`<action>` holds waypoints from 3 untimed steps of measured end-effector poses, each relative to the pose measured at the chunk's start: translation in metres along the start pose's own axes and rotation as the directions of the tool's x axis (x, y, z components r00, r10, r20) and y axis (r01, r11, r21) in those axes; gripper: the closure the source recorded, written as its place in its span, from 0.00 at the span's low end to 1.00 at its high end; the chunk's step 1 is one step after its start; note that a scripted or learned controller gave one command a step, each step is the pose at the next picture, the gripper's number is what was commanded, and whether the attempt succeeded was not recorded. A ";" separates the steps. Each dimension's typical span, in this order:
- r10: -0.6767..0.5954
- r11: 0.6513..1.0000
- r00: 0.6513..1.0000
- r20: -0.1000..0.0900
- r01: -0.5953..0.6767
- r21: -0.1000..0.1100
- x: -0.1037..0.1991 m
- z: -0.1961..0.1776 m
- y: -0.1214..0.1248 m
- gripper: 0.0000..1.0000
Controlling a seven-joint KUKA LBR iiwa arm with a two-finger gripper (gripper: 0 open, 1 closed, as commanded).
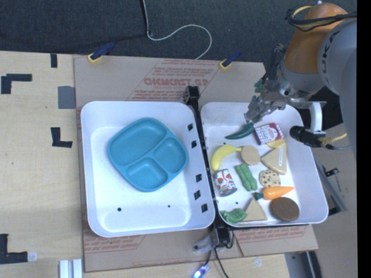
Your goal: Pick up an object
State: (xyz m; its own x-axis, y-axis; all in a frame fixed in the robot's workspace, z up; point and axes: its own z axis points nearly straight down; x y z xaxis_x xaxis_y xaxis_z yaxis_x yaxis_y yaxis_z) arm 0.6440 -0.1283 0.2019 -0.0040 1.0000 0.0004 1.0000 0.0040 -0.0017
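Gripper (254, 116) over right bin (313, 181), finger state cannot be told. Green pepper (239, 133) just below; red carton (268, 134), banana (222, 154), cookie (250, 154) crowd nearby.

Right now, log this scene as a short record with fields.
left bin: holds a blue divided plate
right bin: toy food, including banana, carrot, cookie, brown disc
gripper: over the right bin's far side, just above a dark green pepper
held object: none visible between the fingers
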 end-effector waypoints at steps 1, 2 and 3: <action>-0.005 1.000 1.000 -0.001 0.005 0.000 0.091 0.019 0.025 1.00; -0.001 1.000 1.000 -0.002 0.001 -0.003 0.124 -0.095 -0.081 1.00; 0.002 1.000 1.000 0.000 -0.002 -0.011 0.125 -0.197 -0.119 1.00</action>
State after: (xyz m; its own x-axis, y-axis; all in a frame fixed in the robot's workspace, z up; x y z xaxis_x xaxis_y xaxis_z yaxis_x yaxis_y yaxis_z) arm 0.5252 -0.0041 0.3990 -0.0016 1.0000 0.0001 1.0000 0.0016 0.0092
